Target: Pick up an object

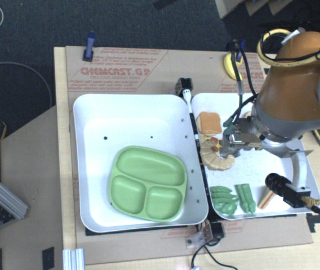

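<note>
The gripper (229,143) hangs low over the far left part of the right bin (272,161), beneath the arm's wide orange band (295,75). From this slant it cannot be told whether the gripper is spread or pressed together, and nothing can be seen pinched in it.

All the loose objects to pick from lie in the right bin. A tan round ridged piece (216,158), something like a pastry shell, lies just beside the gripper on the left, close to the bin's left wall. An orange-brown bread slice (209,122) lies just beyond it, toward the far left corner. At the near edge of that bin lie green pea pods (222,199), with a second green pod-like piece (245,198) just to their right and a small tan stick (266,198) a little farther right, all well apart from the gripper.

The left bin (92,122) holds a light green divided plate (147,183) with three compartments, lying flat in the bin's near half.

Both bins rest on a brown printed board (115,66) on the counter. A blue clip (89,46) grips the board's far edge, and a black clamp (183,86) is at the far end of the seam between the bins.
</note>
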Available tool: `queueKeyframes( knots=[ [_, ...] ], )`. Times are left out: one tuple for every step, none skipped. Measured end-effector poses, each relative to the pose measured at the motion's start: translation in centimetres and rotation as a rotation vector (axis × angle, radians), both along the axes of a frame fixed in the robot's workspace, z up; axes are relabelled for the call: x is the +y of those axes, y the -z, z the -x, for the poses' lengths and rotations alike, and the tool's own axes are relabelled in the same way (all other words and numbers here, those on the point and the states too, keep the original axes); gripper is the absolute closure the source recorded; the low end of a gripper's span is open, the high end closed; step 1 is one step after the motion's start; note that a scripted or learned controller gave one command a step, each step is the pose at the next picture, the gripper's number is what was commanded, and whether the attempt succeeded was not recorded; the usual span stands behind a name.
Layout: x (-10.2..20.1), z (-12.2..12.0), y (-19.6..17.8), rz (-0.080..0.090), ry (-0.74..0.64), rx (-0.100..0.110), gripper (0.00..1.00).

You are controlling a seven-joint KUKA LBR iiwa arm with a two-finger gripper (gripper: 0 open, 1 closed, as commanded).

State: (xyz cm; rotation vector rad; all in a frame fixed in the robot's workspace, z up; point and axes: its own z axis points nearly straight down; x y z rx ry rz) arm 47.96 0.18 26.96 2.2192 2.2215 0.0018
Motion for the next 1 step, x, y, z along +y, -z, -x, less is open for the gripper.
queueKeyframes(
  knots=[
    [0.79, -0.03, -7.92, 0.000, -0.001, -0.005, 1.00]
  ],
)
